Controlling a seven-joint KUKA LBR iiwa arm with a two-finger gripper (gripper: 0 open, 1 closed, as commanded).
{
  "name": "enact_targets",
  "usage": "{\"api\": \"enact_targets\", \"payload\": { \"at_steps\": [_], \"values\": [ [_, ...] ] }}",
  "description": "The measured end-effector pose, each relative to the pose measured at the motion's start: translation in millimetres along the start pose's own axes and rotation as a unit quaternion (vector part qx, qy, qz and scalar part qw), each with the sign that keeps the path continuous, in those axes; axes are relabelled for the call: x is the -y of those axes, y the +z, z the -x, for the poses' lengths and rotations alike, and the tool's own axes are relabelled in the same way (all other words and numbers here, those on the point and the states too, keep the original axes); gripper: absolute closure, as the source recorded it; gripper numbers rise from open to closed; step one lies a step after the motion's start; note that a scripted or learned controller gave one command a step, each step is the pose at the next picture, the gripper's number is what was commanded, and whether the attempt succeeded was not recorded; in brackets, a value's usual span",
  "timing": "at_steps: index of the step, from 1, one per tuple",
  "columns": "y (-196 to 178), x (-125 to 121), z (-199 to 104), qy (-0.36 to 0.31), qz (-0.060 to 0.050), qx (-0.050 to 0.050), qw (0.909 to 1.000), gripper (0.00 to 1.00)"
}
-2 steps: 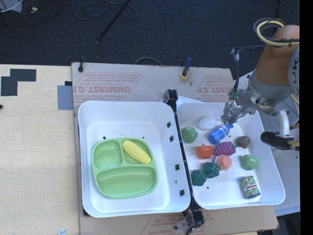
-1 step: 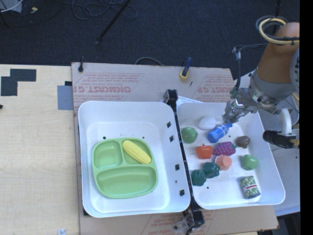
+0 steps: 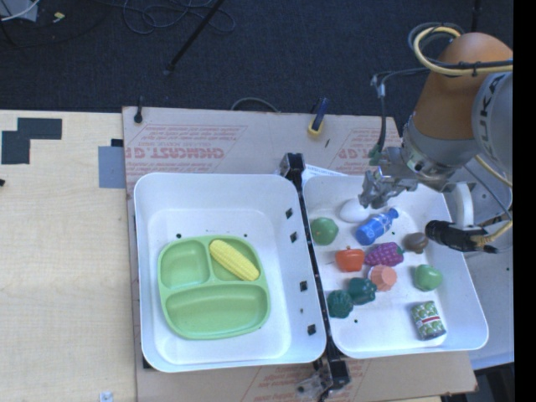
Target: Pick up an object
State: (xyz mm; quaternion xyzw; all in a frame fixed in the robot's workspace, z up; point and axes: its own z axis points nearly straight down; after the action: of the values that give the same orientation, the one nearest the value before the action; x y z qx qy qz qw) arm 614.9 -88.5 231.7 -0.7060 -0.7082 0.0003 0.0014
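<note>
two shallow white bins sit side by side on a sheet of cardboard (image 3: 218, 145) over a pale wooden bench (image 3: 59, 258). the left bin (image 3: 151, 199) holds a green divided plate (image 3: 213, 308); a yellow corn cob (image 3: 234, 260) lies in the plate's compartment at 1 o'clock.

the right bin (image 3: 469, 325) holds a scatter of small toy foods. a blue bottle (image 3: 376, 225) lies tilted near the bin's 12 o'clock, with a white piece (image 3: 349, 211) just beside it at 10 o'clock. a green round piece (image 3: 324, 230) sits at the bin's 9 o'clock edge. near the centre are an orange-red piece (image 3: 350, 260), a purple bunch of grapes (image 3: 383, 254) and a pink-orange piece (image 3: 383, 277), close together. two dark green pieces (image 3: 350, 296) lie at 7 o'clock, a green pepper (image 3: 427, 276) at 3 o'clock, a brown piece (image 3: 414, 242) at 2 o'clock, a green patterned can (image 3: 428, 320) at 5 o'clock.

the gripper (image 3: 378, 193) hangs just above the blue bottle; i cannot tell how its claw stands.

beyond the bench at 12 o'clock, dark carpet (image 3: 276, 32) with cables.
</note>
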Motion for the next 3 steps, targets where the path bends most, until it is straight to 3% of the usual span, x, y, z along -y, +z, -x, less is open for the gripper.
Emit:
{"api": "enact_targets", "payload": {
  "at_steps": [1, 2, 3],
  "values": [
    [-5, -15, -48, -0.001, 0.001, 0.000, 1.0000, 1.00],
    [-5, -14, -98, -0.001, 0.000, 0.000, 1.0000, 1.00],
    [-2, -14, -113, 0.001, -0.001, 0.001, 1.0000, 1.00]
  ]
}}
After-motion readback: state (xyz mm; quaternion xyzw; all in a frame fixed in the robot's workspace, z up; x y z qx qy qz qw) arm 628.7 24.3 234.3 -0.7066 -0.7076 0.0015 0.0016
